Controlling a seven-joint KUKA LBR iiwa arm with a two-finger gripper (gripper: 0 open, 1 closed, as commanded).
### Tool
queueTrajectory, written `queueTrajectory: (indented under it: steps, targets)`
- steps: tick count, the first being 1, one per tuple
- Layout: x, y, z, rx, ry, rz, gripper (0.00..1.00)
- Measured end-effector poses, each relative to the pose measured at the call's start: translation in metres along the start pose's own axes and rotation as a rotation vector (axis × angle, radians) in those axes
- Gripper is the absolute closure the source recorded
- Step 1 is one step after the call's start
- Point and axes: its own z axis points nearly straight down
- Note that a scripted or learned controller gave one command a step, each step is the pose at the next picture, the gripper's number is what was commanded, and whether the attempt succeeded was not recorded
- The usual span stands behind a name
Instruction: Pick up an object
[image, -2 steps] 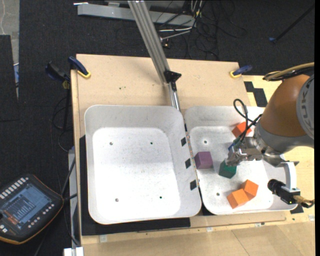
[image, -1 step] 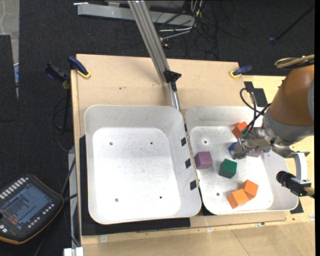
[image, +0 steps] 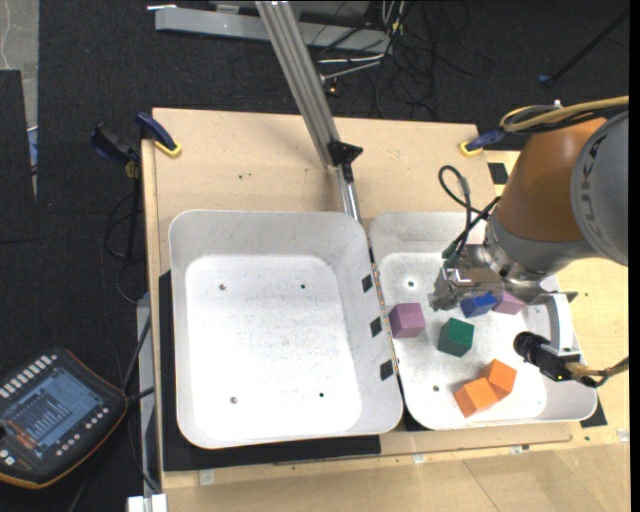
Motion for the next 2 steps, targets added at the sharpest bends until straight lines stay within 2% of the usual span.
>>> queueTrajectory:
  steps: [1, 2]
  targets:
    - [0.052, 0.033, -0.01, -0.002, 0.001, -0.002, 1.0]
    - [0.103, 0.051, -0.005, 0.0, 0.001, -0.001, 1.0]
